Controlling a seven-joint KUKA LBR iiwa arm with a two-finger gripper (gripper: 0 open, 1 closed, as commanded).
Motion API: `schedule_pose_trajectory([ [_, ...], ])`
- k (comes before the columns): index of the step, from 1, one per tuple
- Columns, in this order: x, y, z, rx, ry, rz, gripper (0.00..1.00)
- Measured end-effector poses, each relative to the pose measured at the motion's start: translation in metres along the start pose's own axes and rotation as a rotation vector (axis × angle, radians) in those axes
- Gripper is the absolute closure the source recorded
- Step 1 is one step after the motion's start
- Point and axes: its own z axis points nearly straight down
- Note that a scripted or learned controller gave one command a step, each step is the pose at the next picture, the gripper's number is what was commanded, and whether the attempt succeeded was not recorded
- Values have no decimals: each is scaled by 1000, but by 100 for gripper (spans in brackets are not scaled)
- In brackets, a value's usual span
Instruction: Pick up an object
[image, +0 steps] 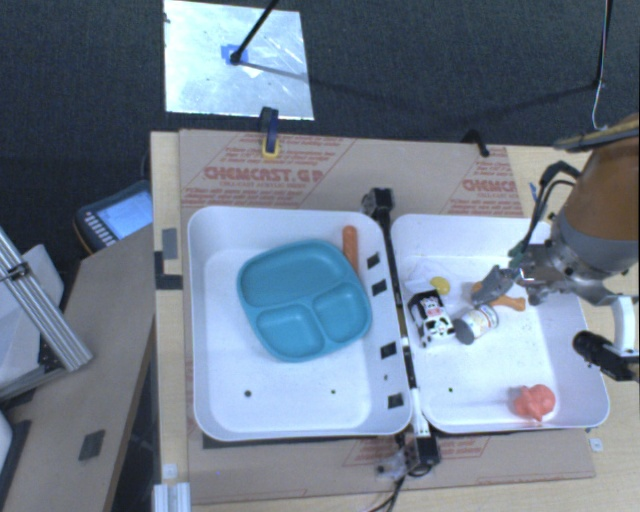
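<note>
Pincer (497, 283) hangs low in the right bin (575, 345), over an orange piece (503, 297); can't tell its grip state. Beside it a small can (476, 323), then a black-and-white toy (433, 318); yellow bit (440, 286) near.

Risk: tight cluster, a descent could knock the can or pinch two things.

Pink lump (534, 401) sits well apart, near the front rim. Left bin (215, 330) holds a blue tray (303, 312) and a sausage (350, 246).

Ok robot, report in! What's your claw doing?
Claw low in right bin, beside small jar. Nothing seen gripped. Cow toy and orange piece crowd close.
</note>
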Motion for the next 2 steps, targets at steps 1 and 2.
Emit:
schedule_pose_trajectory([
  [1, 0, 3, -6, -13, -2, -3, 0],
  [2, -7, -3, 41, -8, -1, 0, 0],
])
